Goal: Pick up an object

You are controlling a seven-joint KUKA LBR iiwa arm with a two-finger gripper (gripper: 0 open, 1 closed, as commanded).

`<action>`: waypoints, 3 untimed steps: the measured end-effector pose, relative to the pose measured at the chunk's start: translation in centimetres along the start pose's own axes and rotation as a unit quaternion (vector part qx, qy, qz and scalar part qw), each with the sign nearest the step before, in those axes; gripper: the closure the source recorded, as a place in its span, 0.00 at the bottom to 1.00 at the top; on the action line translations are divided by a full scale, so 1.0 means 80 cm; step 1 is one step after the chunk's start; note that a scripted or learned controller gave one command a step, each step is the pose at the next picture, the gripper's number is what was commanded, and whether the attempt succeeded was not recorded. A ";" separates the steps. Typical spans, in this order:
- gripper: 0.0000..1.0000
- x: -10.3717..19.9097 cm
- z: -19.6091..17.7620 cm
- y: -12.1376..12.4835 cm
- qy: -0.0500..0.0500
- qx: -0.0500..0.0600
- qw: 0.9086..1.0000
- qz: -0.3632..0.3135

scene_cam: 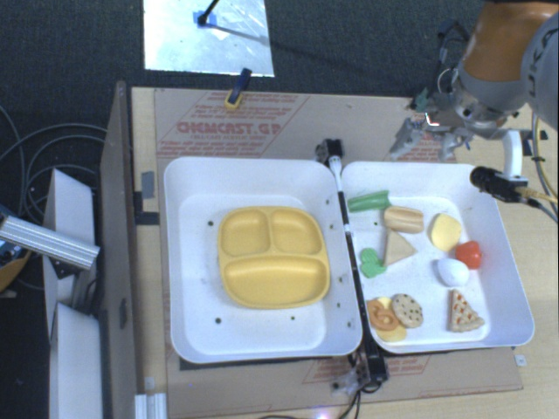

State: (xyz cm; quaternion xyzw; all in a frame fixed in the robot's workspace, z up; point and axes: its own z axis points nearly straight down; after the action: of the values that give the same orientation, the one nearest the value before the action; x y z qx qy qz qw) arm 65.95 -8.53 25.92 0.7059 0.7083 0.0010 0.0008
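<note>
Bench is a sheet of printed cardboard (262, 120) on dark carpet, cables off to the left. Two white bins: the left bin (188, 234) holds one yellow divided tray (271, 256), the right bin (502, 234) holds nine toy food pieces (410, 256), including one cookie (406, 309), one pizza slice (463, 312), one egg (452, 271) and one tomato (469, 254). The gripper (425, 138) hangs above the right bin's back edge, fingers spread apart with nothing between them.

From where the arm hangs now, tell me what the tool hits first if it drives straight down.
Probably the cardboard behind the right bin's far rim, not the toy food. The tool sits just past that rim, though height is unclear.
</note>
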 end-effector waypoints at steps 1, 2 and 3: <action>0.00 0.023 0.098 -0.084 0.001 0.005 1.000 0.002; 0.00 -0.015 0.221 -0.070 -0.001 0.001 1.000 0.002; 0.00 -0.015 0.225 -0.004 0.006 0.040 0.999 0.007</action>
State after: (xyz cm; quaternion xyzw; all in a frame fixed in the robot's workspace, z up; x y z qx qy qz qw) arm 65.65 -9.76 7.93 0.7104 0.7027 -0.0230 -0.0315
